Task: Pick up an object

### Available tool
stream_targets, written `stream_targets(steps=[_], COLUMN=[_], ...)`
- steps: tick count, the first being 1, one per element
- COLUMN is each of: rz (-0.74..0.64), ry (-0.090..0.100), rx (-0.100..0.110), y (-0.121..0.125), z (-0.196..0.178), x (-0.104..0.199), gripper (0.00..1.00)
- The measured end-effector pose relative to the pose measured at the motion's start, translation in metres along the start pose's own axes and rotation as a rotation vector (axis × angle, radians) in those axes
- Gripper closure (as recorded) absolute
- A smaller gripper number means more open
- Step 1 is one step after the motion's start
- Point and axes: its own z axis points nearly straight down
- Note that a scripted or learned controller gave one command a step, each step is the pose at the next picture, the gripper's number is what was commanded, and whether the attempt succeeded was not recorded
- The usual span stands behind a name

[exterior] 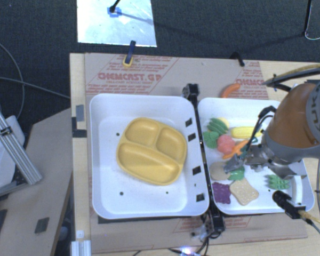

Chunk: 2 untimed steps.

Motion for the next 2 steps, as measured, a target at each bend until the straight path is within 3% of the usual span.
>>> stream_targets(steps=[1, 2], rz=[-0.008, -0.008], ry=[0.001, 0.003], rx=[-0.009, -0.005], y=[-0.0058, -0.0067], z=[0.0514, 0.0418], x=[0.0094, 0.0096], gripper=[0.0, 1.0])
